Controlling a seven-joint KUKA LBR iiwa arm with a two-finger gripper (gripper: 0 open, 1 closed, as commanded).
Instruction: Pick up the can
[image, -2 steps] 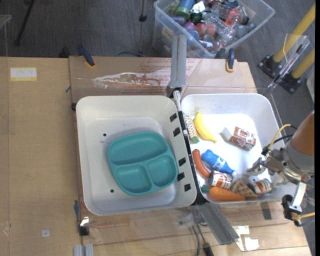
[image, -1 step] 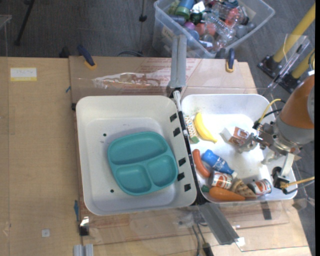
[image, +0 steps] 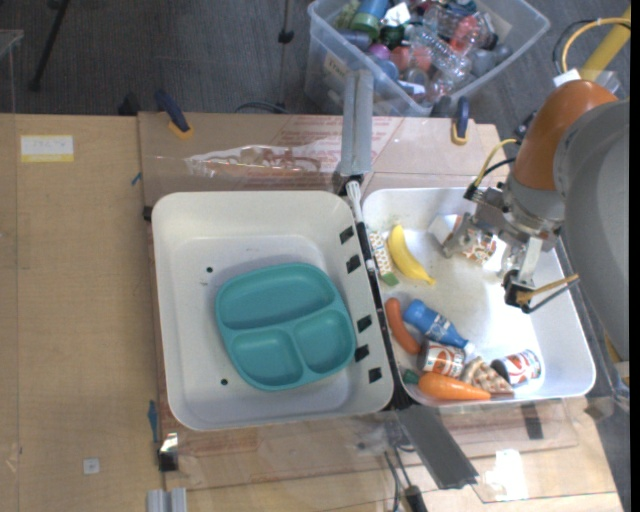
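On the bench (image: 70, 300), the left bin (image: 180, 230) holds a teal divided plate (image: 285, 325), untouched by the task. In the right bin (image: 575, 345), a banana (image: 408, 255) lies near the upper left; lower down come a blue bottle (image: 435, 323), a carrot (image: 452, 388) and one can (image: 445, 358) on its side among them, with a second, red-and-white can (image: 520, 367) on its side near the bin's lower right corner. The tool (image: 490, 250) hangs over the bin's upper part, well apart from both cans, just above a small packet-like item (image: 478, 247). Whether it is clenched or released I cannot tell. The pick looks not yet begun: reaching, gripping and lifting a can all remain.
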